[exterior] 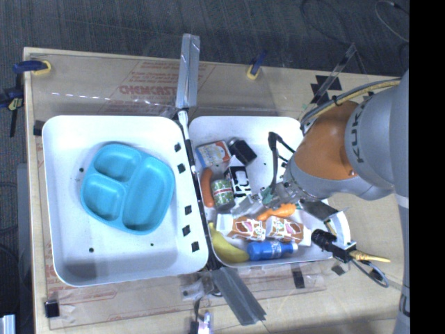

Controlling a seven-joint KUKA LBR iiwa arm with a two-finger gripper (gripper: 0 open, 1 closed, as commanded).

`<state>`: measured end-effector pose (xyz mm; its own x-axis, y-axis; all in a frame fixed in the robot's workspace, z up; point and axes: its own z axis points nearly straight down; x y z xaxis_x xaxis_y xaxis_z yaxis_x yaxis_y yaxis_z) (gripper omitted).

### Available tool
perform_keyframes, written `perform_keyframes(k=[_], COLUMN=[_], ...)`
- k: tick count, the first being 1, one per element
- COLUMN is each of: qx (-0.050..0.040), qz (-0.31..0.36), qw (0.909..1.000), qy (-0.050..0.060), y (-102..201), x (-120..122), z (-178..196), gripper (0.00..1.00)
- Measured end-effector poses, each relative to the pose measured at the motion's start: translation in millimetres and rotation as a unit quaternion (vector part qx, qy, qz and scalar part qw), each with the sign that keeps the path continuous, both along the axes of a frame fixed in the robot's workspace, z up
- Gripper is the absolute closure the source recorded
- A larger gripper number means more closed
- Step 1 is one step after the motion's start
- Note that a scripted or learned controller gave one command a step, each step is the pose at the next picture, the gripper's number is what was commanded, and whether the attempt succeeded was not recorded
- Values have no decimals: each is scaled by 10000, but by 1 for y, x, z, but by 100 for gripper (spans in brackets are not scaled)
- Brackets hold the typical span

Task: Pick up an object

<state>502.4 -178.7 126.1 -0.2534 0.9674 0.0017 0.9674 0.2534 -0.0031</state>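
The left bin (55, 207) holds a blue divided tray (128, 186) lying flat near its middle. The right bin (229, 125) is crowded: a small carton (213, 153) and a black block (243, 150) at the far side, a green can (222, 192) beside an orange tube (206, 188), then a banana (227, 246), a snack packet (268, 227) and a blue bottle (271, 250) along the near edge. The arm (361, 145) reaches in from the right, bent down over this bin, its gripper (272, 202) low among the packets by an orange carrot (275, 211). I cannot tell how its jaws stand.

Fixed overhead camera, slanted down over both bins (111, 127)
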Motion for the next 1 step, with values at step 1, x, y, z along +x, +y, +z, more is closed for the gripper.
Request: perform_keyframes(k=[1], qx=[-6], qz=[-337], qw=[9994], qy=[-14], y=[-2], x=[62], z=[118], gripper=[0])
